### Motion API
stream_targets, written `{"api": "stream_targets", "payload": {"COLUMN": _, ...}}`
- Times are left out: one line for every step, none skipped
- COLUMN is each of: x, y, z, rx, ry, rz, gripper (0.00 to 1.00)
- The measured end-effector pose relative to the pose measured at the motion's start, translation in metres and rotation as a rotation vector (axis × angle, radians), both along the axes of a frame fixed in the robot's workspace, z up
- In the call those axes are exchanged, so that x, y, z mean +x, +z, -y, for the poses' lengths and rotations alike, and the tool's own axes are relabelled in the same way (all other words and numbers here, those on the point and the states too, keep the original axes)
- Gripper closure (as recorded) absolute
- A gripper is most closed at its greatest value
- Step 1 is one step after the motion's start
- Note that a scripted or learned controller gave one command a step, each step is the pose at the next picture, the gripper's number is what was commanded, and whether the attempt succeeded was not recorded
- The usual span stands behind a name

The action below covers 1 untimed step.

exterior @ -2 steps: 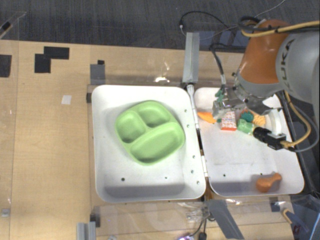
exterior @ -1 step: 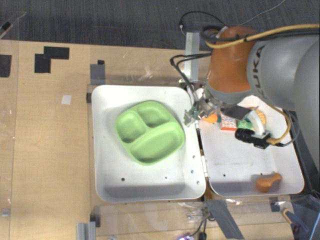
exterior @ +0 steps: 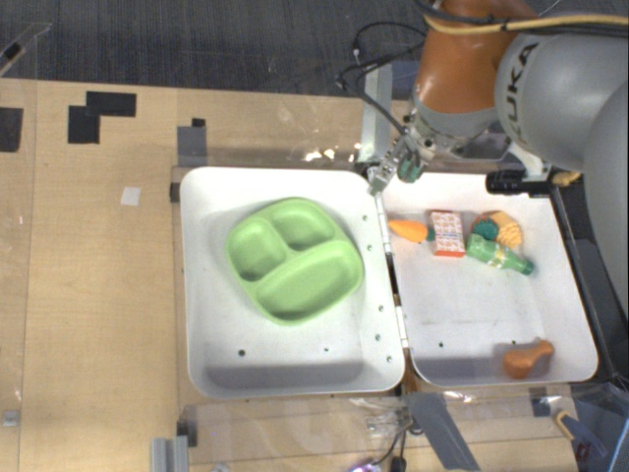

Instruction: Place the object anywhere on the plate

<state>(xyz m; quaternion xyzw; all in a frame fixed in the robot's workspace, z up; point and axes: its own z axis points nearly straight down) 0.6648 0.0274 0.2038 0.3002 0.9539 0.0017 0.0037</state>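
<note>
The green plate (exterior: 295,259) lies in the left bin (exterior: 201,293), a three-compartment dish set at a slant, two small wells toward the far side and one long well toward the near side. All three wells are bare.

The loose objects sit in the right bin (exterior: 472,308). A small orange carrot (exterior: 409,230) lies at the far left of that bin, just beside the divider between the two bins. Right of it, a little red-and-white box (exterior: 447,233) stands close by, nearly touching the carrot's tip. Further right, a green bottle (exterior: 499,257) lies on its side, and a yellow-orange corn-like piece (exterior: 499,228) rests just behind it, the two touching or very nearly so. Well apart from this cluster, a brown drumstick-shaped piece (exterior: 528,358) lies in the bin's near right corner.

The gripper (exterior: 393,172) hangs over the far edge of the bench where the two bins meet, above and a little behind the carrot, its tip pointing down and to the left. Whether the fingers are spread or pressed together cannot be told (they are too small and dark against the bin rim), and nothing is seen between them. The orange band (exterior: 467,37) and grey arm (exterior: 570,96) reach in from the upper right.
</note>
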Motion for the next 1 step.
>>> {"api": "stream_targets", "payload": {"x": -0.0249, "y": -0.0592, "z": -0.1102, "rx": 0.000, "ry": 0.252, "rz": -0.003, "gripper": 1.00}}
